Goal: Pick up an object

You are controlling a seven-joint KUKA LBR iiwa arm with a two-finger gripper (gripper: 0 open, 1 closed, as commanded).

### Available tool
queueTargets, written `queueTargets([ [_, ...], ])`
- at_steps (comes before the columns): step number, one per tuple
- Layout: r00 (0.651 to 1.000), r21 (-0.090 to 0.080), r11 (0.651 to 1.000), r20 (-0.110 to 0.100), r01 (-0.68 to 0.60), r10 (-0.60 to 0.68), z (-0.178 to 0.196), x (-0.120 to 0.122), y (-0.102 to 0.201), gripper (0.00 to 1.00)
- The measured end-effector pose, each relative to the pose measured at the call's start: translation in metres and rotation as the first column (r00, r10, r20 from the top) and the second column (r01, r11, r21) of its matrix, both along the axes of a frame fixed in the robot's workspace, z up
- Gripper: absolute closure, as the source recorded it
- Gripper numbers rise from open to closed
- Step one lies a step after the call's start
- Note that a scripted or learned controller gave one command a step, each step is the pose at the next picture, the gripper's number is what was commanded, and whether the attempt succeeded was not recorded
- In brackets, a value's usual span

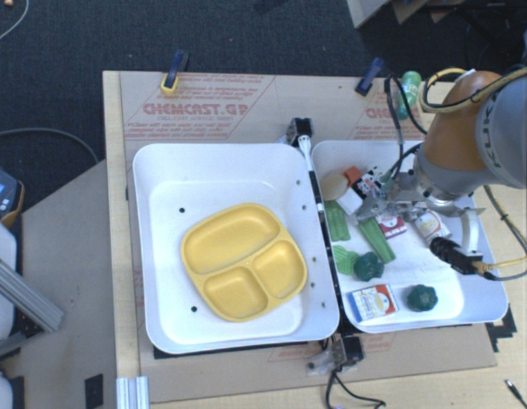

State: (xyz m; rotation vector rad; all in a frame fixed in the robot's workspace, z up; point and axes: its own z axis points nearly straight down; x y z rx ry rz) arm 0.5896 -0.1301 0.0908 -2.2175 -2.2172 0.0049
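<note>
From the overhead camera view, take the yellow divided plate (243, 261) as your landmark: it lies alone in the left bin (153, 177), and everything you could pick sits in the right bin (485, 301), across the rim the two bins share. The gripper (376, 196) is low over the upper part of that clutter, up and to the right of the plate; whether it is released, clenched or grasping anything cannot be told, since the wrist and the items crowd together there. Nothing can be called held. Your likeliest targets, judging by position, are the green strips (376, 239) just under the tool, closer to the plate than the two dark green lumps (367, 267) (421, 296) and the small red and white packet (371, 301). The risk is the crowding: the strips lie flat and touch their neighbours, so a closing pinch may slide off, catch two things, or shove a piece against the wall nearest the plate. The black cable (455, 256) hanging beside the wrist could also drag across items. Open room is chiefly the bare floor around the plate, plus a strip along the right bin's far right side.
</note>
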Motion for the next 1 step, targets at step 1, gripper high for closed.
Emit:
queueTargets([
  [1,1.000,-0.002,1.000,0.008,0.001,-0.001,0.0145,0.0019,-0.0010,1.00],
])
